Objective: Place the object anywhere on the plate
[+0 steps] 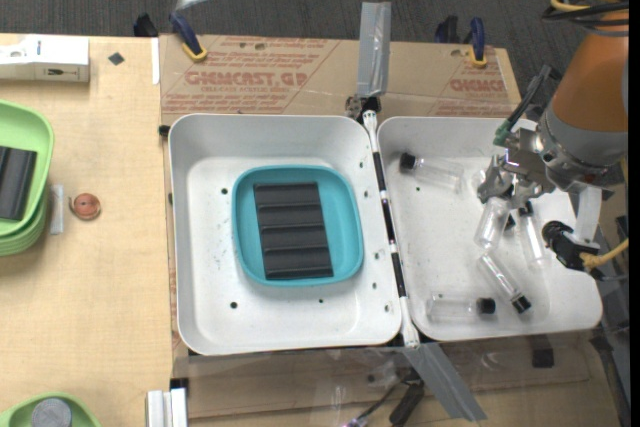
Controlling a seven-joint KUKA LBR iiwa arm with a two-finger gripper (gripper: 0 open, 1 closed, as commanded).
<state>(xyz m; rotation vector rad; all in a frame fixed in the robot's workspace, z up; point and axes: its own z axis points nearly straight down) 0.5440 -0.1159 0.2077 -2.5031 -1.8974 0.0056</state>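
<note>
Teal plate [247,215] with black ridged insert in left bin [195,245]. Clear tubes with black caps scattered in right bin [440,245]. Gripper [503,198] low over right bin, touching clear tube [489,225]; finger opening and grasp unclear.

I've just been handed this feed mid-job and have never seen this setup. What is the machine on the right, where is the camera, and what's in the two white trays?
One fixed camera looks down at a slant. The grey and orange robot arm reaches in from the right; its gripper sits over the right bin, among clear tubes with black caps. I cannot tell whether it grips one. The left bin holds a teal plate with a black ridged insert. The job is placing an object on that plate.
</note>
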